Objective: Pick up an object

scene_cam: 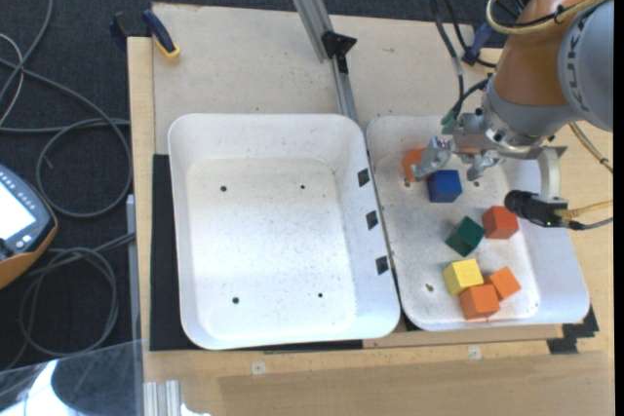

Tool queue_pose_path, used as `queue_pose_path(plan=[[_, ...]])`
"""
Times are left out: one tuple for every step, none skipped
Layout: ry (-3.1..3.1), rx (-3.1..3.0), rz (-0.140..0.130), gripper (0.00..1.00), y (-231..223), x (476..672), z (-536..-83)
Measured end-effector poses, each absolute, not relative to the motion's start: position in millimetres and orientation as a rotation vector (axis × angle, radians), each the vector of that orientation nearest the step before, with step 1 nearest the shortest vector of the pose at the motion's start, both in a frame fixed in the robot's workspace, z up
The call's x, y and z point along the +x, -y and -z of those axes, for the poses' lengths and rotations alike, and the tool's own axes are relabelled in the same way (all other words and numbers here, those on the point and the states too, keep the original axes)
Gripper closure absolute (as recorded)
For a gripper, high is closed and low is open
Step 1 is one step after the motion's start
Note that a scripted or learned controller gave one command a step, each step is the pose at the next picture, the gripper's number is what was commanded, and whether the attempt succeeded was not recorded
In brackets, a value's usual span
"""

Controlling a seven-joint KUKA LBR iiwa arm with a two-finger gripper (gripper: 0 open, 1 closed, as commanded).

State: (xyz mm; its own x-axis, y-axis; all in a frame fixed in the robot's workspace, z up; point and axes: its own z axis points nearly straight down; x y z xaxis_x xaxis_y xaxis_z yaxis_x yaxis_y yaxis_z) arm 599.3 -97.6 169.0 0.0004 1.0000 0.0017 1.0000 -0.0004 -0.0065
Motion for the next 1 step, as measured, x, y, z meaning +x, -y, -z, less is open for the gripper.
queue_pose_path(plan=[[2.226, -2.229, -0.001, 0.0, 103.4, 593.2, -115.6]])
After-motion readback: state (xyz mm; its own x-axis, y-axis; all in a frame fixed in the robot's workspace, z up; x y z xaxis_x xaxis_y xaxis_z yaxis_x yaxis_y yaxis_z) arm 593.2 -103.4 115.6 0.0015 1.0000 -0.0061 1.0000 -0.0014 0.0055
